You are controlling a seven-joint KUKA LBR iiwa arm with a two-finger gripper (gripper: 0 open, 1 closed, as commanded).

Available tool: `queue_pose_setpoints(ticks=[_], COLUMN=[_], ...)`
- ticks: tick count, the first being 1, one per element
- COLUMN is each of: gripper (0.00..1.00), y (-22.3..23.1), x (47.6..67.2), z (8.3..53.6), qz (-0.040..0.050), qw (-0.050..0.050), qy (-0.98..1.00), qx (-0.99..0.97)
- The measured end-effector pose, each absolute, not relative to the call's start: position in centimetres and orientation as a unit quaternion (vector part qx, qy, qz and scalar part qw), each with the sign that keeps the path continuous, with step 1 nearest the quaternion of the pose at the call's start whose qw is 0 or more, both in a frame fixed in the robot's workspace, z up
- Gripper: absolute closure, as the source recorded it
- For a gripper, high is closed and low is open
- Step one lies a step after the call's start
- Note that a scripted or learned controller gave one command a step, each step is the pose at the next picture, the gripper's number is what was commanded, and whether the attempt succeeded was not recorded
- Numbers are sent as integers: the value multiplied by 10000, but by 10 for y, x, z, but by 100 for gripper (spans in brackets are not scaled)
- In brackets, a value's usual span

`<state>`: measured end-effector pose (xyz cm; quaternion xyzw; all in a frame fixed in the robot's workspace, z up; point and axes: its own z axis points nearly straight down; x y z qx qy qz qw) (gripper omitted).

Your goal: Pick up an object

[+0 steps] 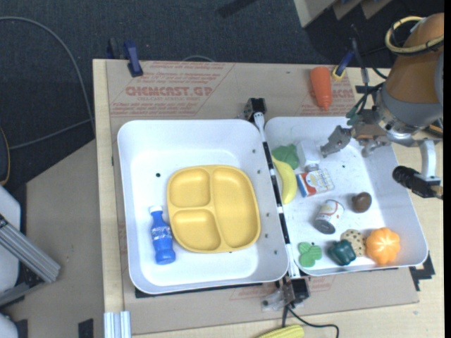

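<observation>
At the near edge of the bench, a yellow cable end [282, 332] pokes into view, just in front of a black clamp [292, 289] between the two bins. The right bin [412, 213] holds the objects to pick. Along its near wall lie a green leafy toy [308, 254], a dark teal piece [343, 253], a speckled cookie [356, 239] and an orange fruit [384, 246]. Farther back sit a small can [326, 217] on its side and a brown ball [361, 201]. Beyond them is a red, white and blue carton [314, 182] whose print is too small to read. A banana [286, 180] and a green lump [285, 155] lie against the left wall.

The left bin [134, 160] holds a yellow divided plate [211, 208] with a blue bottle [161, 236] just beside it.

The gripper [337, 140] hangs over the far part of the right bin, apart from the carton. Whether it is open or closed cannot be told.

The brown board [176, 90] under the bins bears red print reading "CHEMCAST GP". An orange carrot [320, 86] lies on the board.
</observation>
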<state>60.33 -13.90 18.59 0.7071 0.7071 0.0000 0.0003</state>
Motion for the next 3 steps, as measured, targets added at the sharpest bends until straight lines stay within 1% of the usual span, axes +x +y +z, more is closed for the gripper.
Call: queue_pose_setpoints(ticks=[1,2,3], gripper=[0,0,0], y=[-102,-124,-106], x=[500,479,479], z=[89,84,84], qz=[-6,-3,1], qw=[-15,-13,-17], qy=[7069,7068,7074], qx=[7073,7074,7068])
